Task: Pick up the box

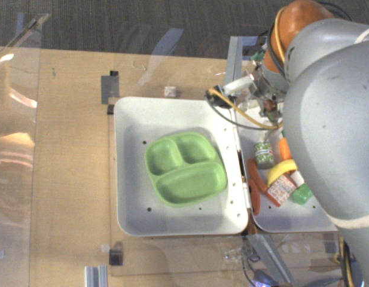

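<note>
The box is small, red and white, and lies in the right bin among other items, near that bin's front half. My gripper hangs over the far end of the right bin, below the orange band of the arm. It is well behind the box and apart from it. The arm's big grey body covers the right part of this bin.
Around the box lie a yellow banana, a green block, a long red-orange pepper, a green can and an orange piece. The left bin holds a green divided plate.
</note>
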